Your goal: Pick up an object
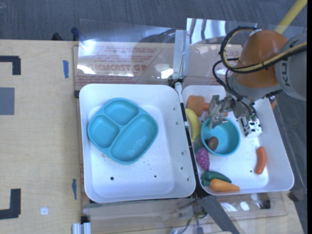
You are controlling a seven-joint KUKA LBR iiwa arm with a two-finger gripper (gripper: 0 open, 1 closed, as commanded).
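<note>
Bowl (224, 138) sits right under the jaws (225, 115), in the right bin (278, 174); brown piece (212, 143) inside it. Can't tell if jaws are open or closed, nothing visibly between them. Risks: they hit the bowl rim and tip or shove it into the banana (193, 122) just left; dice (252, 126) just right could get knocked.

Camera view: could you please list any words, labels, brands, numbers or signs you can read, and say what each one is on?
Arm: part of a dark logo at the frame's edge, cut off, not readable.
Clear panel behind the left bin: reddish print, mirrored and blurred, not readable.
Black-and-white block in the right bin: spots, no text.
</note>
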